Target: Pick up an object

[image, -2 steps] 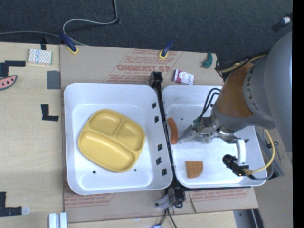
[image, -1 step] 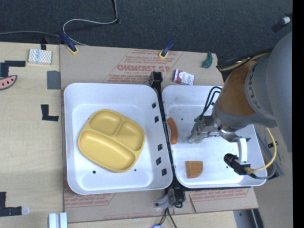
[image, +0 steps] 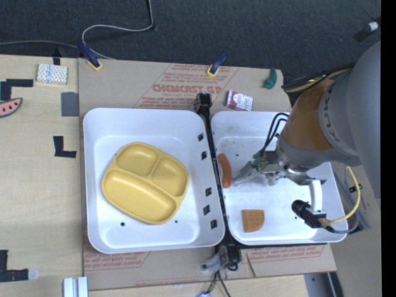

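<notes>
In the right bin, an orange sausage-shaped object lies against the left wall. A tan waffle-like square rests near the bin's front edge. My gripper hangs low in the right bin, its grey fingers pointing left toward the sausage and ending just right of it. Nothing shows between the fingers. The arm's grey wrist and orange band cover the right part of this bin. A yellow divided plate lies in the left bin.
A small red and white packet lies on the cardboard behind the right bin. Yellow clamps and a green clip sit at the cardboard's far edge. A black divider with clips runs between the bins.
</notes>
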### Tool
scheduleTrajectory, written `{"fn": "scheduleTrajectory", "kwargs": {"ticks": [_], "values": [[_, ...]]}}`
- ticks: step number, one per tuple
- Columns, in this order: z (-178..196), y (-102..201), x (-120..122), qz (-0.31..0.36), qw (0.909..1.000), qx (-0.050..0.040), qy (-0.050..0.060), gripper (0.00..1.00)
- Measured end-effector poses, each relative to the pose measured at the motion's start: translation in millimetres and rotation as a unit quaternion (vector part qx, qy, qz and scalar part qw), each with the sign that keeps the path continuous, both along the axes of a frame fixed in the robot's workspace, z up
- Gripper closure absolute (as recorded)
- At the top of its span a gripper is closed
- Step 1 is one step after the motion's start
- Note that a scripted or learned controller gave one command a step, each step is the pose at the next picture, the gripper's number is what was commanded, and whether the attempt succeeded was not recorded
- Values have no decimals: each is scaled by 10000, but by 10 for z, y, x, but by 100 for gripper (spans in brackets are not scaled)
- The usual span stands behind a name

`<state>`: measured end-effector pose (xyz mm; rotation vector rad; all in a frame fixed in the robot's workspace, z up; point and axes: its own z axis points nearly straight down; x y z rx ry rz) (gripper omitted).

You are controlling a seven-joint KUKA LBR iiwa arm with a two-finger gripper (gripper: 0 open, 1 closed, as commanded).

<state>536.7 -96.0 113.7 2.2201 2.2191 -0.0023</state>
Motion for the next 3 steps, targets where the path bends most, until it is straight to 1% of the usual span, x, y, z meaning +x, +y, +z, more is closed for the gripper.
{"fn": "scheduleTrajectory", "kwargs": {"ticks": [1,2,3], "values": [[-276,-3,-139,6,10000,9,-15,0],[-180,-11,-136,3,10000,-3,-23,100],[-181,-10,-136,3,10000,-2,-22,0]]}}
